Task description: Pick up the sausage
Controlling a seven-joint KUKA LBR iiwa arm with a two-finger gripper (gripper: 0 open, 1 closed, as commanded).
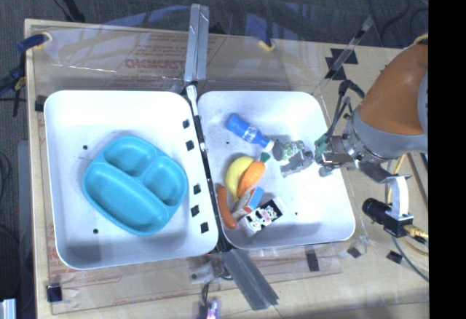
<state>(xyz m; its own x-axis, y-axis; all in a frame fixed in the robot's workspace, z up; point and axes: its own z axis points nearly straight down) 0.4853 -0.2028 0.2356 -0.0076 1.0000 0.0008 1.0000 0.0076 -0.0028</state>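
Now, step: I am reaching in, and the pick has not begun.
My gripper [290, 155]: it hangs over the right bin [320, 197], near the blue bottle [246, 130].
My jaws: I cannot tell if they are apart or together.
Sausage [225, 207]: it lies by the bin's left wall, just beside the banana [236, 171] and the carrot [251, 175].
Left bin: it has a blue plate [135, 183].
Next: I think I must go left and toward the front, then come down over the sausage with my jaws apart.
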